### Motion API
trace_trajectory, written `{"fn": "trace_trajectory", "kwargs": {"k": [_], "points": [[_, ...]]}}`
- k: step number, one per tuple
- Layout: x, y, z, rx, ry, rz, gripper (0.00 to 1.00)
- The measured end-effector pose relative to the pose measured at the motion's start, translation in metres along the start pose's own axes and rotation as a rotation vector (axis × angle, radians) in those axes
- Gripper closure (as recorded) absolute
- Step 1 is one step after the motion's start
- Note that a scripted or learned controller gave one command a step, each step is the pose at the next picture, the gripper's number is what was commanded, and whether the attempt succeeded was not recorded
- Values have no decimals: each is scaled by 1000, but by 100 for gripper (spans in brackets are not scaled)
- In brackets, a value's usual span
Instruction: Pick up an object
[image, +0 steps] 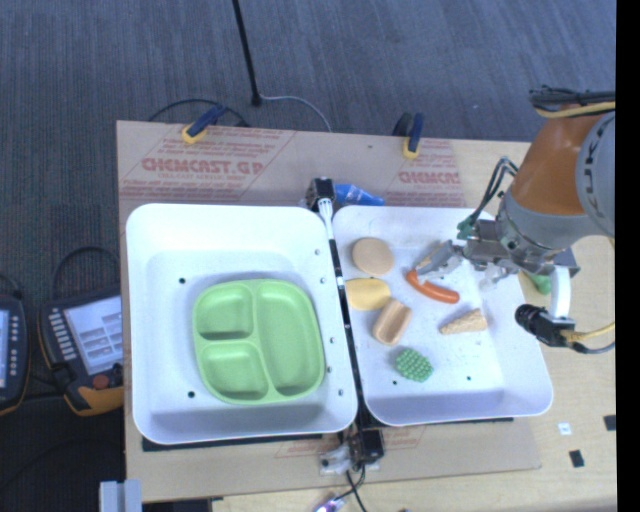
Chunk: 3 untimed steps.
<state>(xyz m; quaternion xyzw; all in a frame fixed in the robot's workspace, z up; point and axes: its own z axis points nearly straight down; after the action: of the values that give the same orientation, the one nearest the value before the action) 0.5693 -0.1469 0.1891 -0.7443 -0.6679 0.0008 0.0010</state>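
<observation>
The right bin holds several toy foods: a round tan bun, a yellow piece, a hot-dog bun, a red-orange sausage, a tan wedge and a green bumpy piece. My gripper reaches in from the right and hangs just above and behind the sausage, its tips pointing left. It stands open and nothing shows between its fingers.
The left bin contains a green divided tray. A blue object lies on the board behind the bins. Clamps hold the board's far edge. A black cable connector hangs off the wrist over the right bin's rim.
</observation>
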Motion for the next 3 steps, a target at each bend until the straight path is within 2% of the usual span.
{"fn": "trace_trajectory", "kwargs": {"k": [1, 2, 3], "points": [[2, 16, 91, -7, -3, -351, 0], [4, 17, 80, -8, 1, -350, 100], [50, 90, 99, -9, -5, -538, 100]]}}
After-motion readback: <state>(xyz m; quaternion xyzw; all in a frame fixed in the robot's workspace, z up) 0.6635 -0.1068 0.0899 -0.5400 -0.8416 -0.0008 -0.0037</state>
